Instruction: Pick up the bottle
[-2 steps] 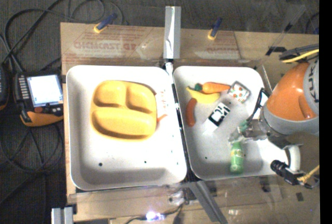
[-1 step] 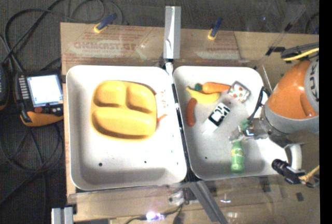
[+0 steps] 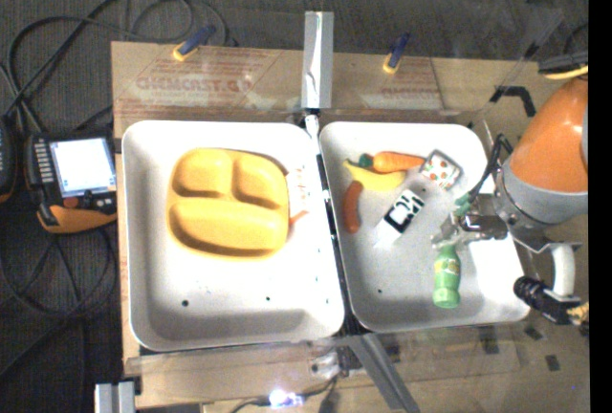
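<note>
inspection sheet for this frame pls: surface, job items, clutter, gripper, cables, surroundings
Surface: two white bins side by side, left bin and right bin, on a bench.
Job's things: green bottle lying in the right bin, near its right wall.
Clutter: yellow divided tray in the left bin; carrot, banana, sausage, black-and-white box and a spotted carton in the right bin.
Grippers: gripper just above the bottle's cap; finger state unclear.
Cables: cables on the floor.
Surroundings: handheld screen unit left of the bench.
</note>
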